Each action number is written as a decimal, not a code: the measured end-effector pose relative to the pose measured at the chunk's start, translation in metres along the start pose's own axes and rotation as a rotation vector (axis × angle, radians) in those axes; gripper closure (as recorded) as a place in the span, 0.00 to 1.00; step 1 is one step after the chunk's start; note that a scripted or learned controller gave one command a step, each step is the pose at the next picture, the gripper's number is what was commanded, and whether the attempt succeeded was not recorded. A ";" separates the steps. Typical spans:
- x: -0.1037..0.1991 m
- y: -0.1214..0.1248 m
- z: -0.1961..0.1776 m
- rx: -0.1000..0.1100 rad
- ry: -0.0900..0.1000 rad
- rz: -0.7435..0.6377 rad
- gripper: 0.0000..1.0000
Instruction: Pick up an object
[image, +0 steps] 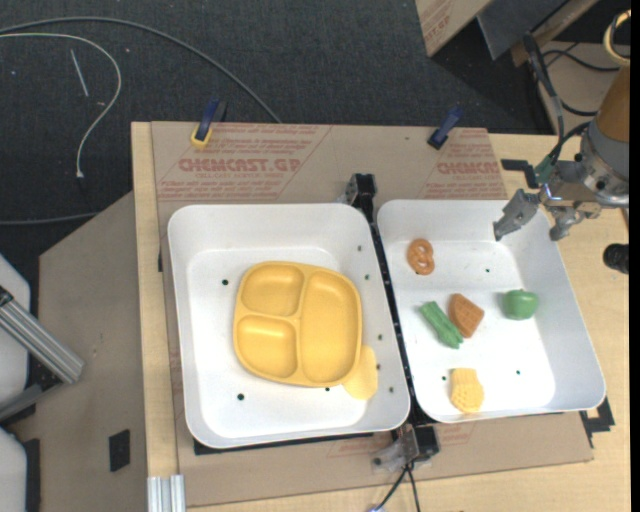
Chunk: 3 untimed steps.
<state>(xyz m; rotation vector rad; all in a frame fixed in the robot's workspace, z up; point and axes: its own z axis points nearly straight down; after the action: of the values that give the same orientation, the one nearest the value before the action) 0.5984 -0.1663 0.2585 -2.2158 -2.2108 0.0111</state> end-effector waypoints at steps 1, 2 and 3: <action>0.000 0.002 -0.007 -0.012 -0.002 -0.003 0.00; 0.006 -0.005 0.049 -0.008 -0.001 -0.003 0.00; 0.006 -0.011 0.091 -0.011 -0.002 -0.002 0.00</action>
<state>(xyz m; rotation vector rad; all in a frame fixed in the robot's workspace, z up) 0.5858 -0.1596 0.1673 -2.2198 -2.2200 0.0005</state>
